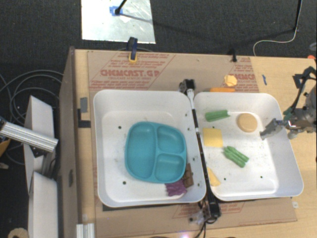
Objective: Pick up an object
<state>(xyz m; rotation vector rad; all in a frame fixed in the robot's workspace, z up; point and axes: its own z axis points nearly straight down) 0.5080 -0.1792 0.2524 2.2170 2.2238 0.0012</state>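
Dark carpet surrounds the desk [148, 68], where the right bin [282, 182] holds the likely targets: a round tan piece [247, 122] at upper right, a yellow square [213, 137], two green pieces [217, 115] [235, 156] and a yellow wedge [213, 177] by the lower divider, while the left bin [109, 108] carries a teal divided plate [156, 151]. At the right edge of the frame the end effector [271, 129] hangs over the right bin's rim, nothing visibly in it, and I cannot tell how wide it stands. The tan piece is nearest, so a good try would centre over it, well apart from the green pieces, before descending.
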